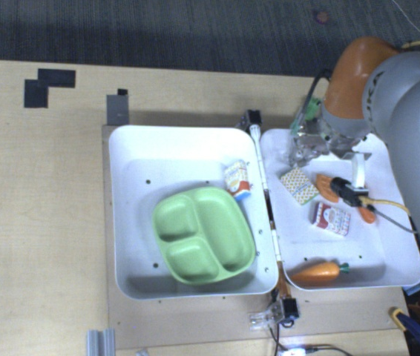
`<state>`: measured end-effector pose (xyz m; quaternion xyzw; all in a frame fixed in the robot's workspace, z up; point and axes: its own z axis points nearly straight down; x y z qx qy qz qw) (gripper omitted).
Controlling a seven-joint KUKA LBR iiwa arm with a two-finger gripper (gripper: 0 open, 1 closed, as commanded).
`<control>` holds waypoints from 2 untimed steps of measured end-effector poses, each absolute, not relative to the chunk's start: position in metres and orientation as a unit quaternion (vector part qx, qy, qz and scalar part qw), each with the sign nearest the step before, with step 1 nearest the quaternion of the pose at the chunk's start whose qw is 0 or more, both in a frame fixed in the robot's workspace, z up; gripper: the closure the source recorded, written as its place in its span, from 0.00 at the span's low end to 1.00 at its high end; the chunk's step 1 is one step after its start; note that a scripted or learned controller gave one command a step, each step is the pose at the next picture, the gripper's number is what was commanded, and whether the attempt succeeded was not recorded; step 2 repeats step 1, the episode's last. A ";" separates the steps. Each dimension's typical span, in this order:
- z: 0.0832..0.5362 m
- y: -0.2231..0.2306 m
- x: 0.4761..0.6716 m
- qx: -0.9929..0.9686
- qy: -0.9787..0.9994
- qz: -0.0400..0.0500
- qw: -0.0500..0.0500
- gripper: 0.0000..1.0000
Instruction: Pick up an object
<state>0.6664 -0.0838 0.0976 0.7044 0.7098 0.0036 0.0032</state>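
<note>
My gripper hangs low over the back left part of the right bin. Just in front of it lies a small checkered pad. An orange object lies to the right of the pad, partly hidden. Nearer the front sit a red and white packet and an orange carrot-like toy against the bin's front wall. Nothing shows between the fingers.
The left bin holds a green divided plate and a small white packet with red and blue ends near its right wall. A raised divider separates the two bins. The grey arm covers the right bin's right side.
</note>
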 end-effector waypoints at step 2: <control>0.097 -0.084 0.666 0.704 0.710 0.003 0.003 0.00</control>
